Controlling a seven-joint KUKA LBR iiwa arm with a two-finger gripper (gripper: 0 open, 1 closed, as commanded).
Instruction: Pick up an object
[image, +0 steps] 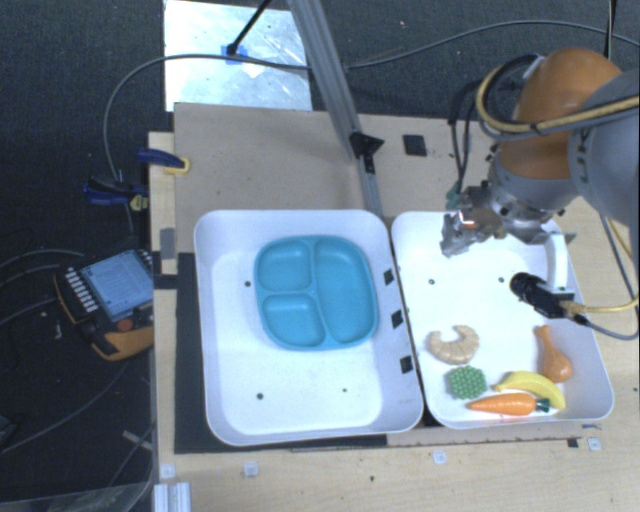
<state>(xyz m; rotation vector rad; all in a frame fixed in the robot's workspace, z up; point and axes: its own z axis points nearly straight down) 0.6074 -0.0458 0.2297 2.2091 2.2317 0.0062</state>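
Observation:
My gripper (458, 238) hangs over the far left part of the right bin (500, 300), with nothing visibly between its parts. Along that bin's near side lie a tan croissant (454, 345), a green broccoli piece (466, 381), an orange carrot (502, 404), a yellow banana (535, 385) and a brown drumstick (553, 356). All of them rest well nearer the camera than the gripper.
The left bin (230, 330) holds a blue divided plate (315, 291). A grey pole (335, 80) slants across the bench behind the bins. Tools and a handheld device (105, 300) sit on the floor at the left.

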